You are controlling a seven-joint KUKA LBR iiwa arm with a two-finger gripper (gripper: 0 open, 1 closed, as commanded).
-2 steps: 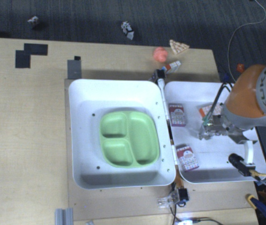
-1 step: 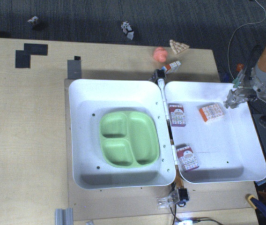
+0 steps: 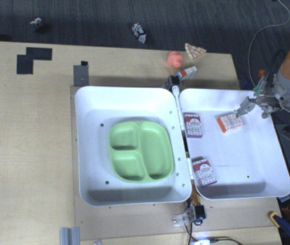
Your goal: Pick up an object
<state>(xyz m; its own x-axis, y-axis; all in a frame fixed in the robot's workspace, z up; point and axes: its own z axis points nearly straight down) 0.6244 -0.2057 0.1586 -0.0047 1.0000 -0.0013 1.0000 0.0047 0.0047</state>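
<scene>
Claw (image 3: 243, 111) hangs over the orange packet (image 3: 231, 123), grip state unclear; two flat red packets (image 3: 193, 125) lie left of it, green tray (image 3: 140, 150) beyond.

bench (image 3: 27, 147): light wood top, mostly bare on the left side
left bin (image 3: 86, 137): white, sits on the bench, touching the right one along the middle seam
right bin (image 3: 267, 182): white, hangs a bit past the bench's right edge
black patches (image 3: 32, 59): dark squares along the far left edge of the bench
grey block (image 3: 80, 74): standing just behind the left bin's back corner
pink ball (image 3: 174, 59): on the bench behind the bins
wedge (image 3: 194, 50): tan triangle thing, just right of the ball
tube (image 3: 187, 73): small, orange and white, lying near the bins' back seam
clip (image 3: 192, 215): clear bit with wires at the front edge, below the seam
</scene>
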